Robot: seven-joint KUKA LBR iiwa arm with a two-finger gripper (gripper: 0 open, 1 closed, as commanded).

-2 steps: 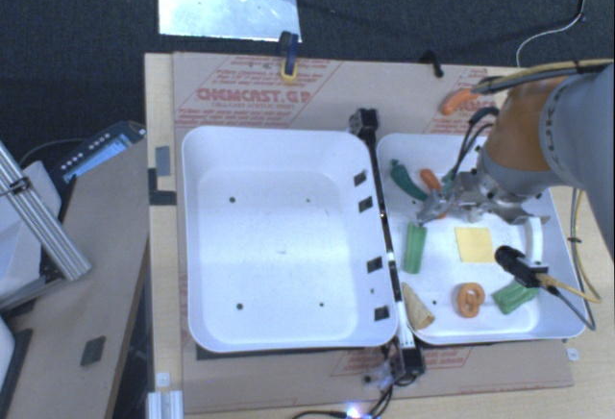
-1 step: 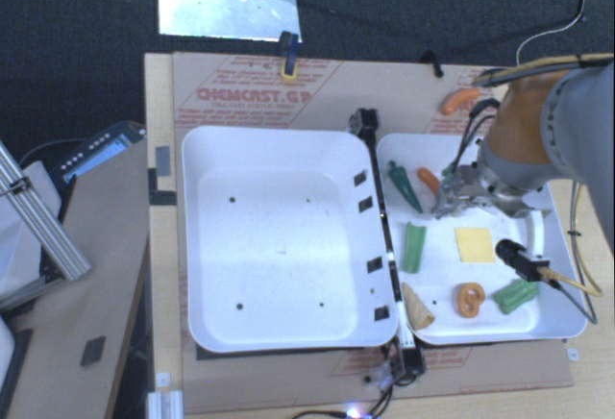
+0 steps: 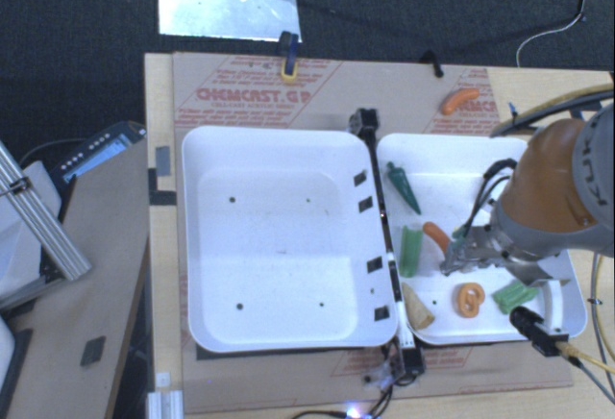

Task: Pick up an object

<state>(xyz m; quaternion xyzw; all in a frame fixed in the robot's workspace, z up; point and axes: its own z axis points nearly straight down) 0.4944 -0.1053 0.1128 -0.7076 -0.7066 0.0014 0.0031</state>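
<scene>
The nearest candidate for picking is the small orange carrot-like piece (image 3: pixel 435 234) in the right bin (image 3: pixel 442 150). It lies just at 10 o'clock from the gripper (image 3: pixel 454 258), almost touching it, and its long axis runs from 10 to 4 o'clock. The metal parts of the gripper are seen from above, and I cannot tell if the fingers are wide or narrow; nothing is visibly held between them.

At 5 o'clock from the gripper lies an orange ring-shaped piece (image 3: pixel 469 300), near but apart. At 9 o'clock, the light green block (image 3: pixel 411 251) stands close to the bin's left wall, its long axis from 12 to 6 o'clock. The dark green pepper (image 3: pixel 402 187) lies further at 11 o'clock, the tan wedge (image 3: pixel 418 309) at 7 o'clock, and a green piece (image 3: pixel 515 294) at 4 o'clock, partly under the arm.

In my judgement, the carrot piece needs only a short move, but the green block beside it leaves little room on that side. The middle of the right bin above the gripper is more open. The left bin (image 3: pixel 279 143) is well apart.
</scene>
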